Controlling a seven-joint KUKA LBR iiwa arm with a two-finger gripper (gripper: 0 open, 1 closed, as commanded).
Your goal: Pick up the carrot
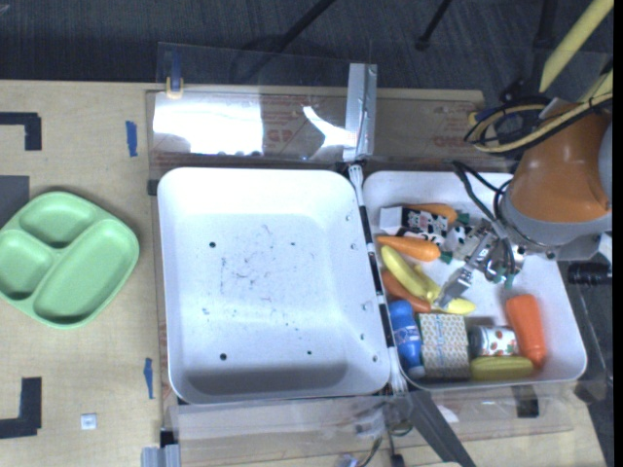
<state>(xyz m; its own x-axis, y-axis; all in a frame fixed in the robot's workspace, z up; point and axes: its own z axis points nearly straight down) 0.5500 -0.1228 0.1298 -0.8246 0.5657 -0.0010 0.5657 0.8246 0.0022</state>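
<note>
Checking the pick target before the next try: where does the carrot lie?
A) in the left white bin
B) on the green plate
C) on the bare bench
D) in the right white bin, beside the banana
D: the carrot lies in the right bin, just above the banana.

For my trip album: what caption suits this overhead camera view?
Robot gripper reaches into the right bin of toy food, above a banana, near the carrot.

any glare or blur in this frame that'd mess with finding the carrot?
Camera view: strong glare on the clear panel behind the left bin; the right bin is evenly lit. The carrot reads sharp, while the gripper looks slightly soft above the banana.
</note>
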